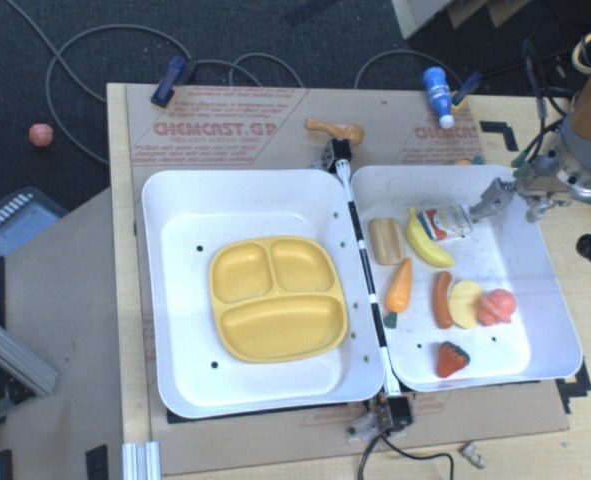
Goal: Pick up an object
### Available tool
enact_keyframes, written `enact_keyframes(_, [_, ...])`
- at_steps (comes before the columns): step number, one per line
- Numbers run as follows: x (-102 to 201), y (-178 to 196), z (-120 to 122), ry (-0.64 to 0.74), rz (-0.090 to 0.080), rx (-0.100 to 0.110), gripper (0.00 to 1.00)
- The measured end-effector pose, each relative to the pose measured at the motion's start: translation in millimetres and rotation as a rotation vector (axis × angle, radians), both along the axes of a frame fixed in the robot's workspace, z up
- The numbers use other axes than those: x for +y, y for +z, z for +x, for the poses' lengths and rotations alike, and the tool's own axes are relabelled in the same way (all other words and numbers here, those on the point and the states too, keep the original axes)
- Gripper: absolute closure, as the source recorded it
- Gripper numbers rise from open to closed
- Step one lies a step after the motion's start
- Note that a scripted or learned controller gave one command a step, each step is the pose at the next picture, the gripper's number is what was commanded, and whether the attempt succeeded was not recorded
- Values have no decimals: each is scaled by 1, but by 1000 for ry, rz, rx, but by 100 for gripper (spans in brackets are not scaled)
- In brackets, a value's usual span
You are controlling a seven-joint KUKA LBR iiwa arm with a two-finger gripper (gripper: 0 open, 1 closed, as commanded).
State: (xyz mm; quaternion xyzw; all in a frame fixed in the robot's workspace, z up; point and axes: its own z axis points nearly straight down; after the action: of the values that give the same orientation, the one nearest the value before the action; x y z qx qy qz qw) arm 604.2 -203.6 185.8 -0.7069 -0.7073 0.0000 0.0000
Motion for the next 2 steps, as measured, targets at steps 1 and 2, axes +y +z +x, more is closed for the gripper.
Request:
enact_keyframes(1, [78, -99, -8, 0, 1, 1, 0])
enact_keyframes(2, [78, -88, -7, 0, 0, -2, 100])
